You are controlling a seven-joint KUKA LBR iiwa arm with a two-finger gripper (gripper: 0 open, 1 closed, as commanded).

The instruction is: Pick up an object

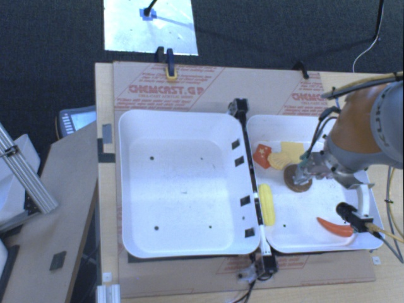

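Orange-red chili pepper (333, 226) near right bin's (303, 247) front edge. Yellow corn cob (267, 204) along its left wall. Red piece (262, 151) and yellow pieces (285, 154) toward back. Pincer (299, 177) lowered mid-bin over a brown round object (295, 182); grip impossible to tell. Left bin (132, 131) alongside.

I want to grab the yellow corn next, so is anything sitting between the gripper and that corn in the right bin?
Nothing visible does. The gripper is low by the yellow and red pieces; bare bin floor separates it from the corn at the divider.
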